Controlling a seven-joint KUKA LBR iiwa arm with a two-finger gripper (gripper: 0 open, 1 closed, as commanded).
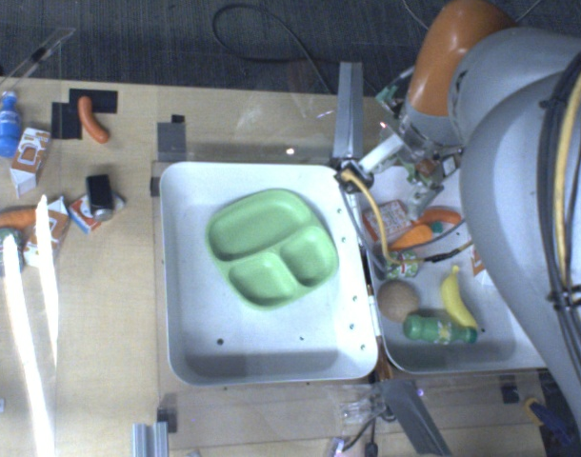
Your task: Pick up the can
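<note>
So the gripper is down in the right bin, just above the carrot. It's too cluttered and blurry there to tell how open it is or whether it has hold of anything. What looks like the can sits just below the carrot's left end, with a brown round thing, a banana and a green bottle further below the carrot.
</note>
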